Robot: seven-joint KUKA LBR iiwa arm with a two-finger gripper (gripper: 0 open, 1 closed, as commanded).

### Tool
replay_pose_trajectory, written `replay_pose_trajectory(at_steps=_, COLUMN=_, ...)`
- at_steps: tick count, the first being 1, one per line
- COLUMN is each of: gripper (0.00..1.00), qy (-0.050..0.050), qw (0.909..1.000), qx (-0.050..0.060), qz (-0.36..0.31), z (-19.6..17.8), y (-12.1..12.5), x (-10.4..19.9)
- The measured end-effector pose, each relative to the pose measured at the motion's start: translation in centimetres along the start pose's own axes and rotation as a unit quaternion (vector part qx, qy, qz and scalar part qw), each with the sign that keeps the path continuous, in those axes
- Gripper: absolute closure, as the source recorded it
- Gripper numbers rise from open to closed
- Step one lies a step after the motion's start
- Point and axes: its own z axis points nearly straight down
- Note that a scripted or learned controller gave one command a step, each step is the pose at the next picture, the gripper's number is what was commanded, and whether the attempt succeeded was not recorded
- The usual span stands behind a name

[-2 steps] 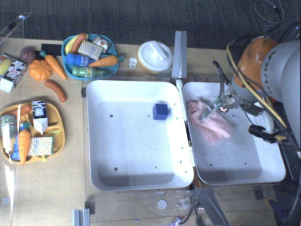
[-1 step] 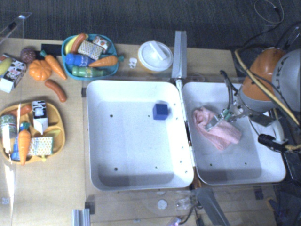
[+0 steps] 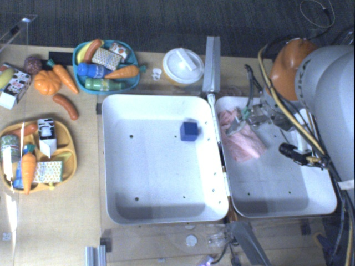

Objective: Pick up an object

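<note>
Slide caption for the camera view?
Arm's claw over soft pink object in right white bin; small blue cube in left white bin.

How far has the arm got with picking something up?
Nothing looks lifted yet. The gripper is down in the right bin, at the pink object lying on its floor. The blue cube sits untouched in the left bin. Grasping and lifting remain.

Light wooden bench [image 3: 66, 215] under even light, dark ribbed carpet floor [image 3: 166, 10] beyond its far edge

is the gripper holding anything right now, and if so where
Cannot be told: the gripper sits at the soft pink object in the right white bin.
</note>
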Motion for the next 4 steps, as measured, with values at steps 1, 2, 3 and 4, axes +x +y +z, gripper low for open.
replay_pose_trajectory(at_steps=1, gripper=0.00, qy=0.000, qw=0.9992, qx=0.001, qz=-0.040, z=-0.1, y=-7.1, x=-2.3)
replay_pose_trajectory(at_steps=2, gripper=0.00, qy=-0.001, qw=0.9972, qx=0.000, qz=-0.075, z=-0.1, y=-4.8, x=0.7)
replay_pose_trajectory(at_steps=3, gripper=0.00, qy=0.001, qw=1.0000, qx=0.002, qz=-0.005, z=0.1, y=0.0, x=-1.4)
replay_pose_trajectory(at_steps=4, gripper=0.00, qy=0.000, qw=0.9999, qx=0.002, qz=-0.011, z=-0.1, y=-7.1, x=-2.9)
